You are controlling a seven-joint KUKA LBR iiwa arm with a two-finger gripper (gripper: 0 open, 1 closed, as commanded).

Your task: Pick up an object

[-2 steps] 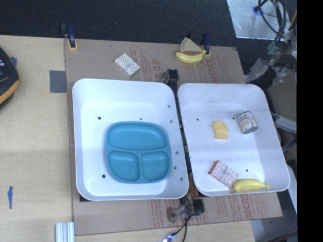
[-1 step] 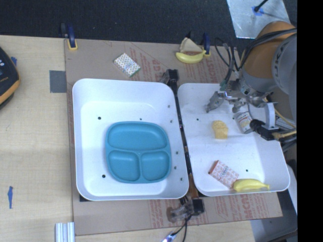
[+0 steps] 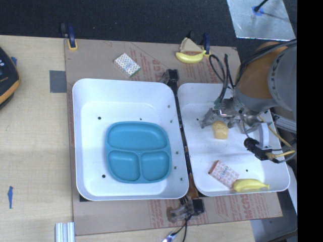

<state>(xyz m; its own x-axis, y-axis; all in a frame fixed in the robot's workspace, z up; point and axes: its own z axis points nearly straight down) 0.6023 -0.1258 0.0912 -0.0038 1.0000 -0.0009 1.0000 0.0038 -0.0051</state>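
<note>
Gripper (image 3: 216,117) fingers look spread, tips just above a yellow block (image 3: 220,130) mid right bin (image 3: 194,180), not pinching it. Banana (image 3: 250,185) and wrapped packet (image 3: 223,173) near the bin's front edge. Blue tray (image 3: 137,152) in left bin (image 3: 81,135).

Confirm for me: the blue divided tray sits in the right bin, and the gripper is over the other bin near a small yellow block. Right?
Not quite. The camera view shows the blue divided tray in the left bin; the gripper is over the right bin, near the small yellow block.
</note>
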